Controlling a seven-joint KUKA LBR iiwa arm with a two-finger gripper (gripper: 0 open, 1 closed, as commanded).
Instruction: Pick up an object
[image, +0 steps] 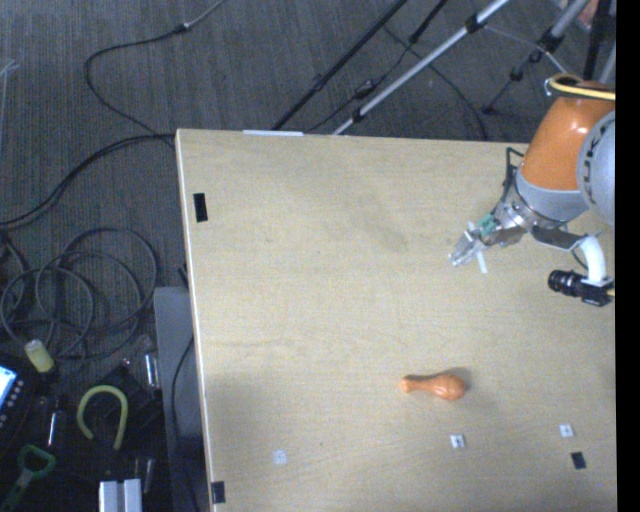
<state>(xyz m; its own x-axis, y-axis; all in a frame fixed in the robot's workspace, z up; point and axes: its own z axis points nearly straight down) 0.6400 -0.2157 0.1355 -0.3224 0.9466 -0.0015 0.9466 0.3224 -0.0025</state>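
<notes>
A small orange object (437, 386), shaped like a gourd with a thin neck pointing left, lies on the beige bench top (300, 300) toward the front right. My gripper (468, 254) hangs well behind it, near the right side, below the orange band of the arm (560, 150). Its two thin silvery fingers (457, 255) are spread apart with nothing between them. The gripper is well apart from the orange object.
Small black and white markers (457, 441) dot the bench near the front right, and a black tab (200, 207) sits near its left edge. Cables (80, 290) and tools lie on the floor to the left. Tripod legs (420, 60) cross behind the bench.
</notes>
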